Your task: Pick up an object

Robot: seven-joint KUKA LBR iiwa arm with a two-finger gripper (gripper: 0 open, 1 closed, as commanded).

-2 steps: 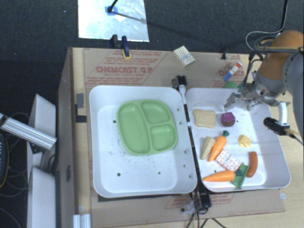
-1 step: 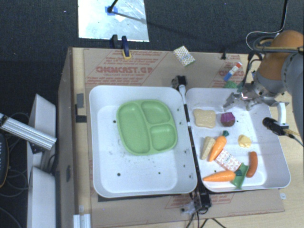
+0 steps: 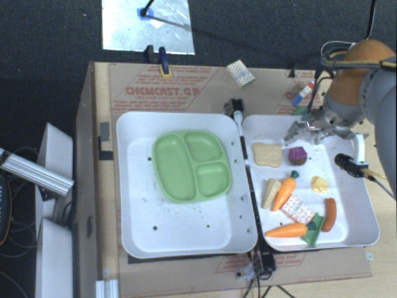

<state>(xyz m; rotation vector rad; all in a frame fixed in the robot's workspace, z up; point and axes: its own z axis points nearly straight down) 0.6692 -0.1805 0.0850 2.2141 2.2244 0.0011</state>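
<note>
My gripper [image 3: 308, 131] hangs over the far edge of the right bin [image 3: 360, 225], just behind a purple toy [image 3: 298, 155]; nothing shows in its grasp. In this bin lie a slice of toast [image 3: 268, 154], a small carrot [image 3: 284, 192], a pale wedge [image 3: 270, 192], a yellow piece [image 3: 319, 184], a red-and-white packet [image 3: 298, 211], a red sausage [image 3: 330, 213] and a larger carrot [image 3: 287, 231] with green leaves [image 3: 314, 227].
The left bin [image 3: 139, 228] holds a green divided plate [image 3: 191, 165]. Behind the bins on the cardboard lie a small patterned block [image 3: 240, 72] and a blue-and-yellow clamp [image 3: 162, 61]. The arm [image 3: 366, 85] fills the upper right.
</note>
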